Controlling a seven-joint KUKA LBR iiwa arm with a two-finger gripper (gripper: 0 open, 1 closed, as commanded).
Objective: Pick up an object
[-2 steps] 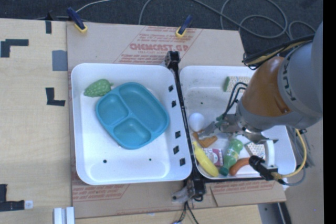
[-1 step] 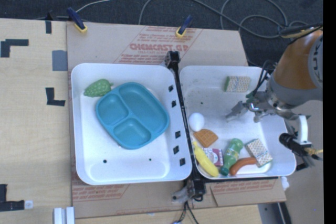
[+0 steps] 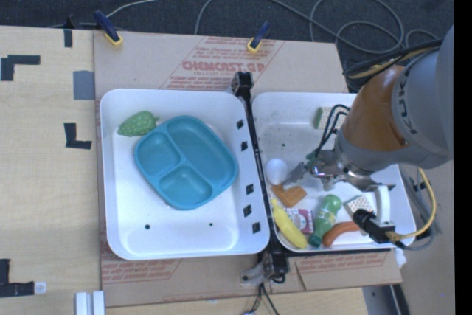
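Nearest, along right white bin front wall: yellow plastic banana, green bottle, orange-red sausage. Behind these: tan waffle piece, white ball. Gripper low over bin centre; claw state indeterminable. Beyond, left bin: blue compartment plate, green leafy toy.

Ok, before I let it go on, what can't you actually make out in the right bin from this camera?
- Gripper: blurred below the wrist, so its state and contents are unclear.
- Right bin: its right side is covered by the arm.
- Small green item at the far wall: partly behind a cable, too small to identify.
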